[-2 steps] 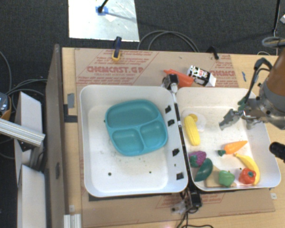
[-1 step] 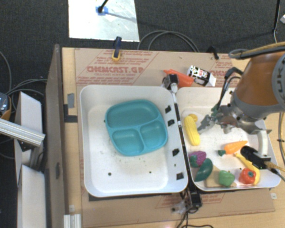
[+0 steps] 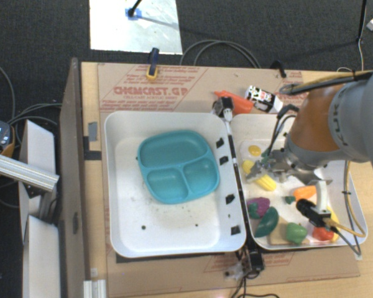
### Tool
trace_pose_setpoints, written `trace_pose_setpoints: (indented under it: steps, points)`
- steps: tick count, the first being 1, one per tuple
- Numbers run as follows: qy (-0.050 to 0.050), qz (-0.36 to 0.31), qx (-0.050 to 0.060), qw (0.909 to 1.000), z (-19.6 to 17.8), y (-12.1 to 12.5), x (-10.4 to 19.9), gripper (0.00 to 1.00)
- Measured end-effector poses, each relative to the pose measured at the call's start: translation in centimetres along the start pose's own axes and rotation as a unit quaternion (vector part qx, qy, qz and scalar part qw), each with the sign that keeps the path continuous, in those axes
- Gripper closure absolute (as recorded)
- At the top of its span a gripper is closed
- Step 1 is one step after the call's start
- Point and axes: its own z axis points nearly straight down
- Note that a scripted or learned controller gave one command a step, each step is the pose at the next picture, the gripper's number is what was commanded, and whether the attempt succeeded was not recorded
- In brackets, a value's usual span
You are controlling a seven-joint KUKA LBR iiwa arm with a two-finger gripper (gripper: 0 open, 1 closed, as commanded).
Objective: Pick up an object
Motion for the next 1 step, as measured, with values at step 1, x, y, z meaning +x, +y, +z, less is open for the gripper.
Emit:
trace_pose_setpoints:
  steps: [1]
  points:
    - [0.000, 0.000, -0.004, 1.0000, -1.55, 0.23, -0.01, 1.00]
